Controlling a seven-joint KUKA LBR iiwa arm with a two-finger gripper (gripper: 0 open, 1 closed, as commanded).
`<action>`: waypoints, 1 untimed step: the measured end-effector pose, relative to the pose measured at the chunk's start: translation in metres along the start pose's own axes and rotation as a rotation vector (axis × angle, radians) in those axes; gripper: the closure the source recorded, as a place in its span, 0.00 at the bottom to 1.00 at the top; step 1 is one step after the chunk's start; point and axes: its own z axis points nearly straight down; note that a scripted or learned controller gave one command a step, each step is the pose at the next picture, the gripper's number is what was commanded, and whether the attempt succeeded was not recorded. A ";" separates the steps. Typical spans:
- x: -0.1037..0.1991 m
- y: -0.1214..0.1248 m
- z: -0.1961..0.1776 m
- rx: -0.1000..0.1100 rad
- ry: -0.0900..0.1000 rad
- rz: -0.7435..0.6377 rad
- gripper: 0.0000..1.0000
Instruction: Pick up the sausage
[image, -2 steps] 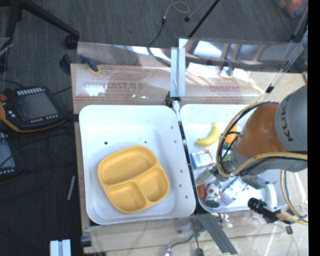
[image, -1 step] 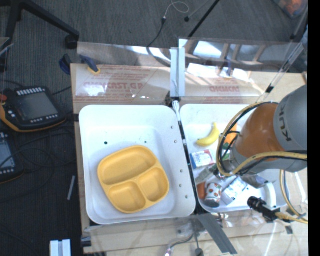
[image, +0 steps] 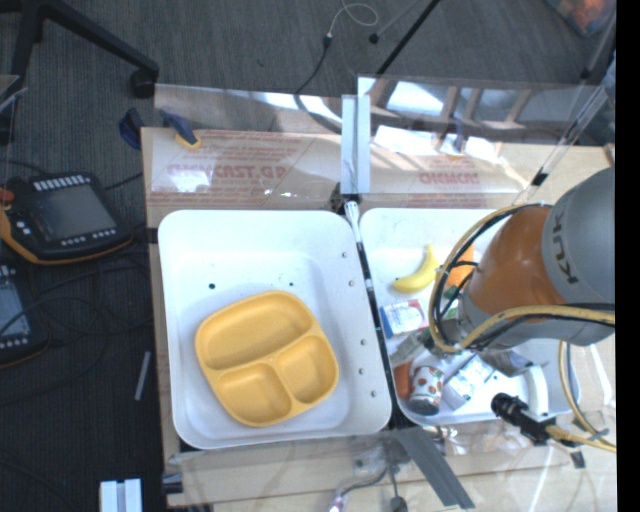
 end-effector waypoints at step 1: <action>-0.001 0.001 0.000 -0.002 0.004 0.027 0.00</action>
